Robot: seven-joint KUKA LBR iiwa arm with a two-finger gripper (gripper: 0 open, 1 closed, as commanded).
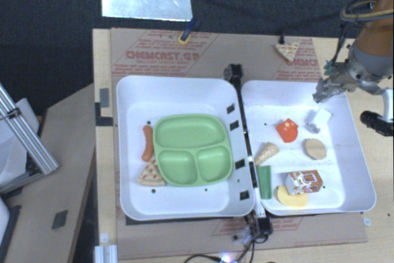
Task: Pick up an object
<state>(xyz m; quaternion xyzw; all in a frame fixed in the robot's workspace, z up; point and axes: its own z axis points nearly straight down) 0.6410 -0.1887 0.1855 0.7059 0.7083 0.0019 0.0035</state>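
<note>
Lowest in my view, in the right bin (360, 194), I see a yellow banana-shaped piece (290, 197) touching a small carton (304, 181), with a green stick (264, 181) upright along the divider to their left. Above them lie a cone (266, 153), a tan round disc (314, 148) and a red piece (287, 130). In the left bin (132, 132) a green divided tray (191, 149) sits in the middle, with a waffle wedge (149, 173) at its lower left corner and a sausage (147, 141) just beside its left edge. Higher up, toward the right edge, the gripper (322, 94) hangs over the upper right part of the right bin, above a small white scrap (319, 117); I cannot tell how it is set. Beyond the bins, a pizza slice (287, 50) rests on the cardboard (258, 52).
</note>
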